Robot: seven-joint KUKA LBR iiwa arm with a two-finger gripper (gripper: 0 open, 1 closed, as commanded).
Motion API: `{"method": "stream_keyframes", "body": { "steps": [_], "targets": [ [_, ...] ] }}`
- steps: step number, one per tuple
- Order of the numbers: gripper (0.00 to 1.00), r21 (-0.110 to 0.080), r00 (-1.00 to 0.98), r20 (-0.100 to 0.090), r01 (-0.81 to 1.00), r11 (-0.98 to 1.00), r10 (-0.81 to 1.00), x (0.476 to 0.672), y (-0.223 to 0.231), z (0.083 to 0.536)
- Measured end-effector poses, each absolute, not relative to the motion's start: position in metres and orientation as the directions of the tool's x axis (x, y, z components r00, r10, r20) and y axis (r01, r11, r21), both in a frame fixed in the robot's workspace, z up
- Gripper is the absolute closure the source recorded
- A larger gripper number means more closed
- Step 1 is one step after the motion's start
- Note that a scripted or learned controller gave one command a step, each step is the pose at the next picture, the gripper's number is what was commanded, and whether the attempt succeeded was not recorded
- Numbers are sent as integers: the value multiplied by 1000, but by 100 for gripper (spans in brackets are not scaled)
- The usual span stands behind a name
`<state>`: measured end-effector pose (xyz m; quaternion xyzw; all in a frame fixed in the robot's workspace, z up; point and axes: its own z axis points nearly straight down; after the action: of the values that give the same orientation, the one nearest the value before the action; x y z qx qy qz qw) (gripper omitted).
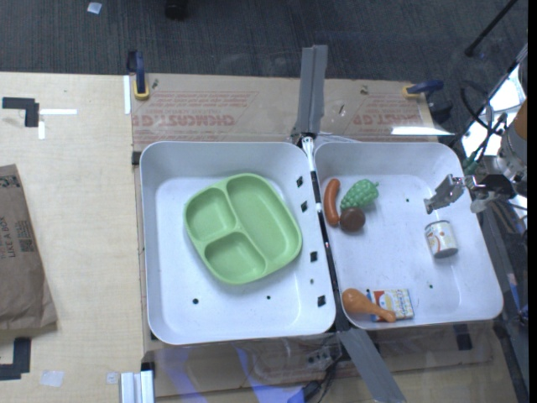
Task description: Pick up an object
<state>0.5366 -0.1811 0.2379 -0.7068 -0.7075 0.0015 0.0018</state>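
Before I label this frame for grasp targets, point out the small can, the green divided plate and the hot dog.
small can [440, 239], camera view, on its white side wall.
green divided plate [243, 227], camera view, on the ridge between compartments.
hot dog [332, 201], camera view, mid-length.

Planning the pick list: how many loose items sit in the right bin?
6: hot dog, green grapes and brown ball at its left; can near the claw; orange piece and box in front.

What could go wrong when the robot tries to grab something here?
The small can lies on its side just below the gripper, so it may roll away if nudged. The sausage, green toy and brown ball sit crowded together, so grabbing one might bump the others.
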Motion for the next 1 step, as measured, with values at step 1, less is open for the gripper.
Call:
{"method": "stream_keyframes", "body": {
  "steps": [1],
  "targets": [
    [0,-4,-98,9,995,98,995,533,-217,97]
  ]
}}
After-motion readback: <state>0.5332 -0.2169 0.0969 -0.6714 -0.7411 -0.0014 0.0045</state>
